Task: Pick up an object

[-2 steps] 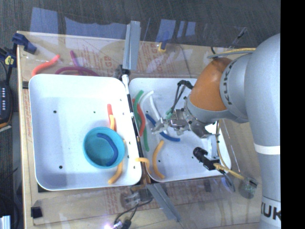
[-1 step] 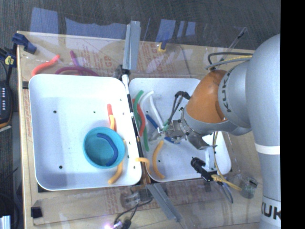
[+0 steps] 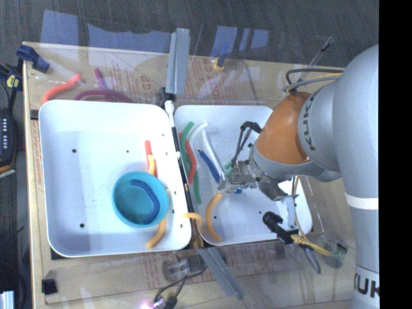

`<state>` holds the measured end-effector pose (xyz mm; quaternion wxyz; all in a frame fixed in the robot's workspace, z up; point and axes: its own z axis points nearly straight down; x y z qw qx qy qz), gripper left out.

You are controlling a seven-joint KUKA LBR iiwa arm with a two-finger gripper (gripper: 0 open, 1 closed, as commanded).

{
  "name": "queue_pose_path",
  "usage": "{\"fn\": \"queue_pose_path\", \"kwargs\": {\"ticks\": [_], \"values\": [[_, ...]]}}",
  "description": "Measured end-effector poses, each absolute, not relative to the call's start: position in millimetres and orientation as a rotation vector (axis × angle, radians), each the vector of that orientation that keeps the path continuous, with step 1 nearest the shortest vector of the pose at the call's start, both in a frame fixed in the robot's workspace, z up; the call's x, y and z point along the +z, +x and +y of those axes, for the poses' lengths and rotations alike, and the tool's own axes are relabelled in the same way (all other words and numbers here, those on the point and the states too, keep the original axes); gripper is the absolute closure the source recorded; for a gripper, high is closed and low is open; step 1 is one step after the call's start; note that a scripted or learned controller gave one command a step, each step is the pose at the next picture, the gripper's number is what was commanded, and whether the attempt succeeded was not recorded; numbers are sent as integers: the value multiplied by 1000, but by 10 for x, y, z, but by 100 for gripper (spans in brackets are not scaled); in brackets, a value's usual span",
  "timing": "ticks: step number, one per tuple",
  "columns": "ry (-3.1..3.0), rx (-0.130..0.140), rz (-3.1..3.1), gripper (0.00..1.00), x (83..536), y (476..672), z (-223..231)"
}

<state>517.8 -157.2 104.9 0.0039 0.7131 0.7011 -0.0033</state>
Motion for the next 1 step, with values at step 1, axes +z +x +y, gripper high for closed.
{"fn": "queue_pose_path", "kwargs": {"ticks": [1], "values": [[2234, -10, 2197, 0, 1050, 5179, -1570]]}}
